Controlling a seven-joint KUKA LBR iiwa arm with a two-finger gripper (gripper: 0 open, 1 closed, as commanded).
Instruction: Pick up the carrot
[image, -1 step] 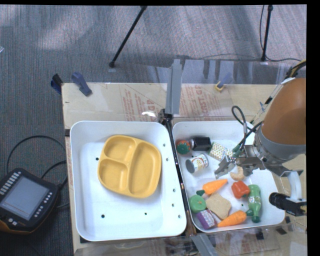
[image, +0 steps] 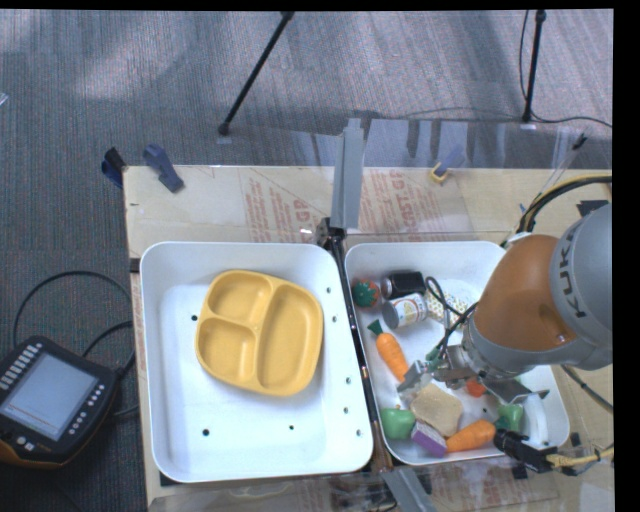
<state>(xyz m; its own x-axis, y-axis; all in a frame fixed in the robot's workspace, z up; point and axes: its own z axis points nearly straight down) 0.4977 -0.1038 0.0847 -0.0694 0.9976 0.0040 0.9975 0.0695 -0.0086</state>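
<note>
The surface (image: 250, 195) carries two shallow white bins side by side. The left bin (image: 170, 440) holds a yellow divided plate (image: 262, 332) lying flat near its middle. The right bin (image: 395, 255) is crowded with small toy foods, and the grey arm (image: 555, 300), with its orange band, reaches in over the bin's right half. Its end effector (image: 425, 375) sits low among the clutter, just above a beige slice of toast (image: 438, 410); whether it is released or clenched cannot be told from this angle, and nothing is seen between its tips. The carrot (image: 391, 355) lies in the left part of the right bin, tilted, its green top toward the bin's far side, just beside the end effector on its left and apparently apart from it. A second orange piece (image: 470, 436) lies near the front wall, beside a purple item (image: 428, 440) and a green one (image: 397, 423). A small can (image: 404, 313) and a dark item (image: 404, 283) lie further back. Judging by this, the pick is not yet done: the carrot rests in the bin, and closing on it and lifting are left.
</note>
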